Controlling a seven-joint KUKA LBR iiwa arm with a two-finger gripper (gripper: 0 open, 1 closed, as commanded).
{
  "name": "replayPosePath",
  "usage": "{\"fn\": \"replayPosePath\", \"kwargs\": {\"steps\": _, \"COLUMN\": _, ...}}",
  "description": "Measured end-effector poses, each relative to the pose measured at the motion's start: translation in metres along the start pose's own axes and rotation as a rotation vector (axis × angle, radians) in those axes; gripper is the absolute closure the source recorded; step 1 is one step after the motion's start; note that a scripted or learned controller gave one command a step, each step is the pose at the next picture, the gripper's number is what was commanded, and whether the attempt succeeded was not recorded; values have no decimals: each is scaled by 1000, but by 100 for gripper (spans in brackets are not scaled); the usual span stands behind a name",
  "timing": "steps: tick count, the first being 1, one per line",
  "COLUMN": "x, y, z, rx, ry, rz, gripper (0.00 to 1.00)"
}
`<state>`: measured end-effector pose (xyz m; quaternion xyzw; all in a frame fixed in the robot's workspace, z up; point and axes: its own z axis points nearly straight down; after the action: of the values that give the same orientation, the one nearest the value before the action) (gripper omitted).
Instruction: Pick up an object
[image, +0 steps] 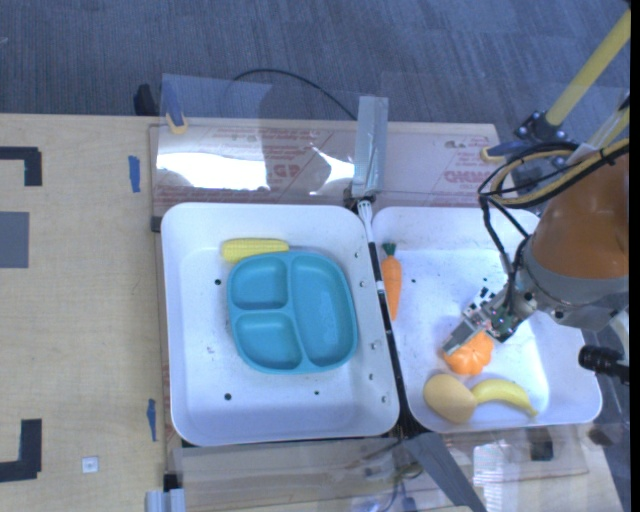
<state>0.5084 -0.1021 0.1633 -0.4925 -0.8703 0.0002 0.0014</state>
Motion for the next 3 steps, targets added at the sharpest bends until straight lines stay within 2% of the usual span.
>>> {"fn": "replayPosePath", "kwargs": {"steps": 1, "x": 8, "y": -10, "z": 44, "rx": 5, "ry": 5, "rz": -36, "gripper": 0}}
{"fn": "replayPosePath", "kwargs": {"steps": 2, "x": -62, "y": -59, "z": 77, "rx": -4, "ry": -2, "rz": -37, "gripper": 0}}
{"fn": "replayPosePath", "kwargs": {"steps": 3, "x": -93, "y": -25, "z": 24, "rx": -6, "ry": -7, "rz": 21, "gripper": 0}}
